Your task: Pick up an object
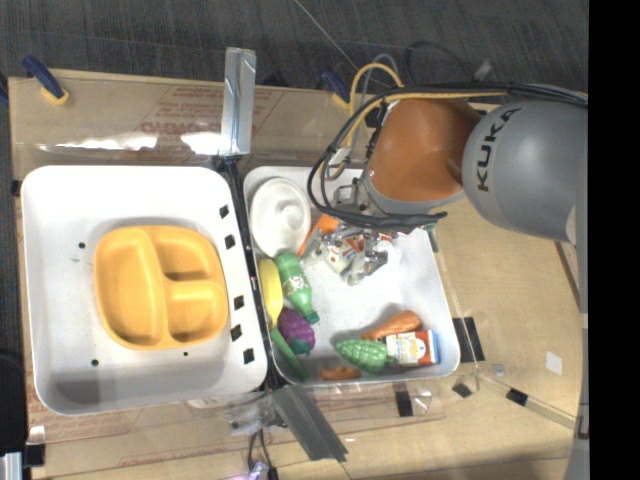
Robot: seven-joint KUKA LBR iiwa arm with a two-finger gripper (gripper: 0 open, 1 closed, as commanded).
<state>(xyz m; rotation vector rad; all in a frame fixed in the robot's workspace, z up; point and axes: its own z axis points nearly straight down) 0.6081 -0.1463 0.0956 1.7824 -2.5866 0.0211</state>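
The arm reaches in from three o'clock and bends down over the right bin (445, 303), its orange band hanging above the bin's upper half, so the pincer (350, 253) sits low near the bin's centre, toward eleven o'clock; wrist and cables hide too much to tell if it is open or closed, and nothing can be seen held in it. The toys lie loose in this bin, which is likely why the arm works here: a white bowl (278, 211) at ten o'clock, a green bottle (294, 280) and purple grapes (297, 328) along the nine o'clock wall, a green cob (360, 353), a carrot (396, 324) and a small carton (410, 348) near five o'clock. The nearest candidate seems to be the small orange piece (322, 230) just beside the pincer. The left bin (50, 208) holds a yellow divided tray (160, 286), well apart on the counter (520, 298)
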